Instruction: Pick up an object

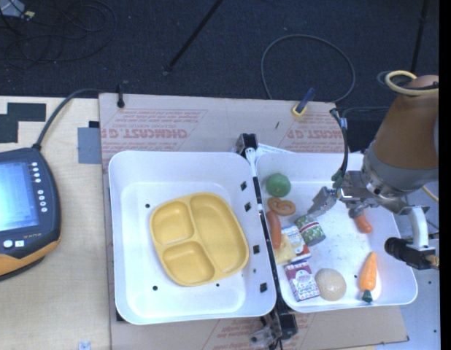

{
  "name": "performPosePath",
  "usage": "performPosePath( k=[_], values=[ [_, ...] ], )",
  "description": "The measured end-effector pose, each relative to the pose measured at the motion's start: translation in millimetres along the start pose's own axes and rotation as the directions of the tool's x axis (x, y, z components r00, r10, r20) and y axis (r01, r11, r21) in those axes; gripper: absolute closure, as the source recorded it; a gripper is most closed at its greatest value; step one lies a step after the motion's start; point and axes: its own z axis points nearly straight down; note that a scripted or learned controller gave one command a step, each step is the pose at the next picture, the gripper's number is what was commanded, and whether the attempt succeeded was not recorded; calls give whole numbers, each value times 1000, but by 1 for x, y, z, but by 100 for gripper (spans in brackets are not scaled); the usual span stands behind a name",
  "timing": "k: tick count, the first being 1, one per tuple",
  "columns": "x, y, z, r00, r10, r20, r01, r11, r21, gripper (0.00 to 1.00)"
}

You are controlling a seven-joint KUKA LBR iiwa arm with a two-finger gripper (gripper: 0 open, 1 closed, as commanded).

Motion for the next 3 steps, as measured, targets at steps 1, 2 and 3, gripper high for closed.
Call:
performPosePath(
  k=[1, 2, 3],
  values=[
    [29, 70, 123, 1000, -5, 1, 5, 1000, -3, 0],
    [14, 109, 133, 1000, -4, 2, 4, 1000, -5, 0],
    [14, 43, 133, 1000, 2, 0, -2, 1000, 1, 0]
  ],
)
